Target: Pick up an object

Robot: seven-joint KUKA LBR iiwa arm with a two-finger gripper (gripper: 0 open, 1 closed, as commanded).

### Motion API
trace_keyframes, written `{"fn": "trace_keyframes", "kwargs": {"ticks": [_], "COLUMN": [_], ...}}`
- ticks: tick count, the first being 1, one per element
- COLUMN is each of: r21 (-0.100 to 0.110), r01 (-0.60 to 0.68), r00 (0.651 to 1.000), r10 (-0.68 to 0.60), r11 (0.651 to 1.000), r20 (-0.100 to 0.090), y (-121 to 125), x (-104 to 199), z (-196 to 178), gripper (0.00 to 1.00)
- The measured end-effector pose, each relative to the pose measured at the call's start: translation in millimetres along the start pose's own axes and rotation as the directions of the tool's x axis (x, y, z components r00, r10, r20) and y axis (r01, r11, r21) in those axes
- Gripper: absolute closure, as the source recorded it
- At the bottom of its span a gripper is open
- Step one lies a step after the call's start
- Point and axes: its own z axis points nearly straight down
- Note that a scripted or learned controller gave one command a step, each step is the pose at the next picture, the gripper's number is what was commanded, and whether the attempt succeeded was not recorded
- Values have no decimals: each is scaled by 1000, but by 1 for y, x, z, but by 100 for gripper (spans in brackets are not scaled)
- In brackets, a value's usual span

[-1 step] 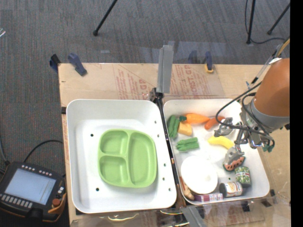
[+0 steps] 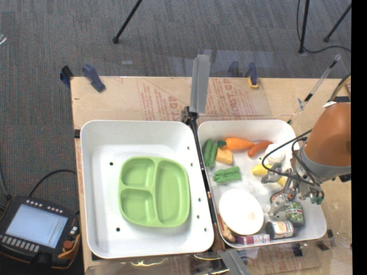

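Observation:
My gripper (image 2: 285, 198) hangs low over the right side of the right bin (image 2: 246, 123), below the grey wrist and orange band (image 2: 335, 133). Directly beneath it lie a small round item with a red rim (image 2: 280, 199) and a green and white piece (image 2: 294, 215). A yellow piece (image 2: 261, 169) sits just left of the wrist. Further left are an orange carrot (image 2: 238, 144), a red chili (image 2: 259, 148), green pods (image 2: 210, 152), a yellow block (image 2: 225, 157), green beans (image 2: 227, 175) and a white plate (image 2: 241, 211). Nothing is visibly held.
A small jar (image 2: 281, 229) and a purple item (image 2: 252, 239) lie along the right bin's front wall. The left bin (image 2: 94, 153) holds a green divided tray (image 2: 155, 191). A grey post (image 2: 199, 85) stands behind the bins. A teach pendant (image 2: 37, 228) sits at lower left.

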Motion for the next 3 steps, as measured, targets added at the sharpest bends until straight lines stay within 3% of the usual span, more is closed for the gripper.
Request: {"fn": "trace_keyframes", "kwargs": {"ticks": [1,2,3], "r21": [-1,0,-1], "r01": [-6,-187,-312], "r00": [1000,982,950], "r10": [6,187,312], "r11": [1000,982,950], "r20": [7,3,4], "y": [50,7,35], "x": [-80,-37,-61], "z": [-3,-2,-2], "gripper": [0,0,0]}}
